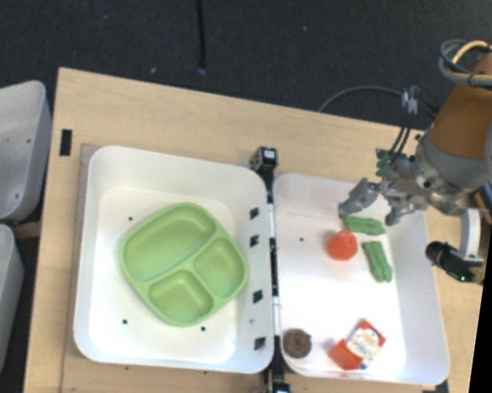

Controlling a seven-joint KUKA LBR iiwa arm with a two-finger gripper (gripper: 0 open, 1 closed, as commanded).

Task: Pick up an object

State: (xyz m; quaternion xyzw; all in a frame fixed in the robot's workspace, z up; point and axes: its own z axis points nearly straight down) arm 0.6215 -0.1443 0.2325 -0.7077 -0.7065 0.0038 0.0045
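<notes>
1. Camera view: the arm (466,123) reaches in from the right over the far end of the right bin (405,357). Its gripper (376,206) hangs with both fingers spread wide apart, one finger (356,199) on the left and the other on the right, with nothing between them.
2. Just below the fingertips lies a short green piece (364,224); from this angle it seems close under the gripper, but whether they touch is hard to judge.
3. A red round object (342,245) sits just beside that piece, and a second, longer green piece (378,260) lies slantwise to the right of it.
4. Near the bin's near edge are a dark brown round object (297,342) and a red-and-white packet (359,344), well apart from the gripper.
5. The left bin (89,323) holds a green divided plate (183,263) with three compartments.
</notes>
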